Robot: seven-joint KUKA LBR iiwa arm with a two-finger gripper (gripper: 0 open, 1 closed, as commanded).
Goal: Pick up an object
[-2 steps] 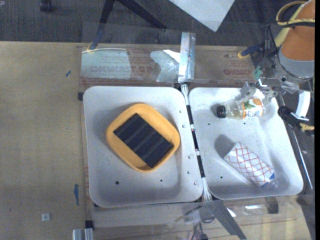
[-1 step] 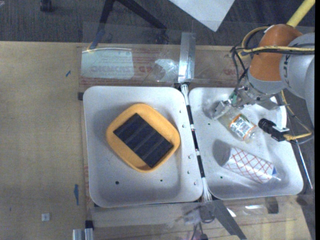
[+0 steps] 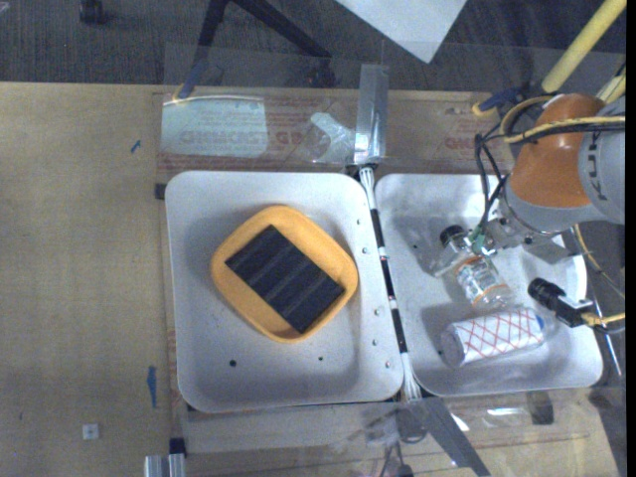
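Yellow tray (image 3: 284,281) lies in the left bin (image 3: 189,266). The tool (image 3: 475,251) is low in the right bin (image 3: 586,371), near a roll (image 3: 494,335); its opening I cannot tell.

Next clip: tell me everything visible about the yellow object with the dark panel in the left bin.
The yellow object is a rounded-corner square tray or dish, seemingly plastic, with a raised rim. A dark, ribbed rectangular panel sits inside it, covering most of its top. It lies flat, turned diagonally to the bin's edges, near the middle of the left bin, resting on the white floor. Nothing else touches it; the end effector is over in the right bin.
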